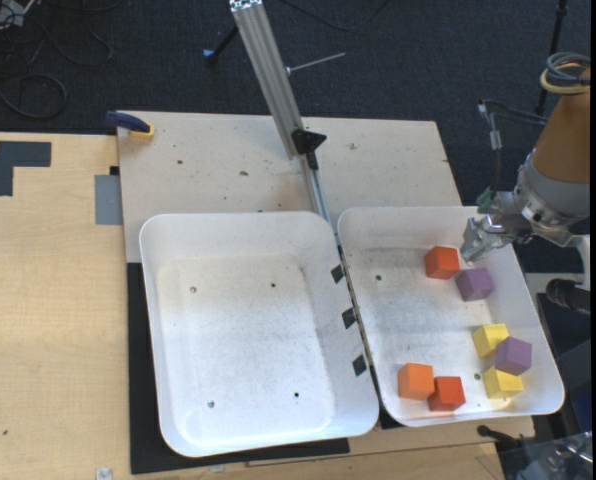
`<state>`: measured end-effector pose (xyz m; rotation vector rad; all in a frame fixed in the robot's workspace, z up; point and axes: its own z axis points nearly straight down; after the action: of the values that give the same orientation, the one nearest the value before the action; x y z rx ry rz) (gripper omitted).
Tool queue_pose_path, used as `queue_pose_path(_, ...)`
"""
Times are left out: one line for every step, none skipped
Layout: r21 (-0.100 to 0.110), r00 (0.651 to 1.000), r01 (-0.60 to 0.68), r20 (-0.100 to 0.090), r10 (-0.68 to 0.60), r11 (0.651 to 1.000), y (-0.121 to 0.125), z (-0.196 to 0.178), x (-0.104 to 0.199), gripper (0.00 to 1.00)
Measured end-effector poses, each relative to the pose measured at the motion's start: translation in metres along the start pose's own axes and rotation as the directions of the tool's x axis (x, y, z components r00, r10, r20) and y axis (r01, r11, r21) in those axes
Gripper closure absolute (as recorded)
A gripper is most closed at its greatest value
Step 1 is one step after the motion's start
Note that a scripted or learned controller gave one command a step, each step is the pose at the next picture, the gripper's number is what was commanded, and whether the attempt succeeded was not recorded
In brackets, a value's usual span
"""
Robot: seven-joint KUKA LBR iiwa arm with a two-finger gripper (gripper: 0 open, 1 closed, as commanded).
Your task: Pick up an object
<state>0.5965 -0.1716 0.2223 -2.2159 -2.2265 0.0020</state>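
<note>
risk first, read left to right around the tool. could clip the upper orange cube [441,262] on the way down and shove it toward the middle of the bin rather than take it, judging by how close it sits to the left of the gripper [481,238]. open or shut: cannot tell at this size and angle. nothing visibly held. could also come down between two targets and take neither, since the upper purple cube [475,284] lies just below and a little right of the tool, close beside the orange one. might pinch a corner rather than flat faces, both cubes being turned at a slant, and then lose the piece on the lift. might also foul the right bin's far wall, given how near that edge the tool hangs.

containers, left to right. left bin [143,238]: bare white floor with a few dark specks, no objects seen. right bin [398,214]: all the candidate objects, seven foam cubes. toward the front, lower orange cube [415,380] touching red cube [446,393]. farther right, a tight cluster near the front right corner: upper yellow cube [490,339], lower purple cube [514,355], lower yellow cube [502,382], pressed together and harder to single out. likeliest picks, as a judgement: the two cubes near the gripper at the back of the right bin.
</note>
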Motion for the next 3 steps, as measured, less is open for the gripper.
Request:
queue_pose_path(0.004, 1.000, -0.001, -0.004, 0.001, 1.000, -0.012, 0.010, 0.047, 1.00)
queue_pose_path(0.004, 1.000, -0.001, -0.004, 0.001, 1.000, -0.027, 0.015, 0.106, 1.00)
queue_pose_path(0.004, 1.000, 0.001, -0.004, 0.000, 1.000, -0.033, 0.013, 0.166, 1.00)
